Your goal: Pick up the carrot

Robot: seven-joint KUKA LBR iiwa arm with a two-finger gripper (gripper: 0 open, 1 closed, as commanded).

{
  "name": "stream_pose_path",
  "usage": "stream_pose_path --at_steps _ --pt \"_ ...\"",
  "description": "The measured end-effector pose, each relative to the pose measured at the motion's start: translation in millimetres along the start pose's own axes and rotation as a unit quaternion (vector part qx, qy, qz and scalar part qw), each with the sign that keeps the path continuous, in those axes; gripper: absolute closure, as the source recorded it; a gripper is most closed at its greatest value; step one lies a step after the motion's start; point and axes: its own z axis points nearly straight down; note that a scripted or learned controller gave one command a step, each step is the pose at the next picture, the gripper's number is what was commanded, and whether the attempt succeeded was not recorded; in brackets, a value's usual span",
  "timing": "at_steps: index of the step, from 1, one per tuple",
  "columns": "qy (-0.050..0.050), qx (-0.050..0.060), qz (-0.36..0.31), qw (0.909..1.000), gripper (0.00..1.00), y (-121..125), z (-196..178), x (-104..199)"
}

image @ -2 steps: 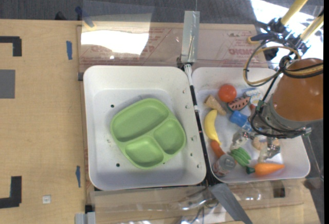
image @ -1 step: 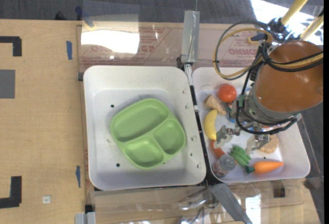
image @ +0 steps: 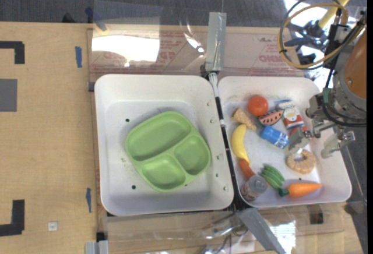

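Observation:
The carrot [image: 303, 189], orange with a green stub at its left end, lies flat along the front wall of the right bin [image: 338, 184]. My gripper [image: 314, 143] hangs over the right side of that bin, farther back than the carrot. Its two fingers [image: 296, 140] stand apart and open, with nothing between them. A beige ring-shaped pastry [image: 301, 162] lies between the gripper and the carrot.
The right bin also holds a tomato [image: 257, 105], a watermelon slice [image: 271, 117], a blue can [image: 274, 137], a banana [image: 239, 141], a green vegetable [image: 271, 176] and a grey can [image: 254, 187] close to the carrot's left. A green divided plate [image: 168, 150] sits in the left bin [image: 111, 101].

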Motion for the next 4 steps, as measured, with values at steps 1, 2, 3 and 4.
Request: stream_pose_path --at_steps 1,2,3,4 --pt "-0.003 -0.008 -0.214 0.9769 0.00 -7.4 89.0 93.3" --pt "-0.001 -0.002 -0.342 0.9397 0.00 -10.0 175.5 97.3" --pt "0.000 0.001 -0.342 0.9399 0.00 -26.5 202.8 31.1" --pt "-0.002 -0.001 -0.380 0.9251 0.00 4.7 106.0 -26.9"
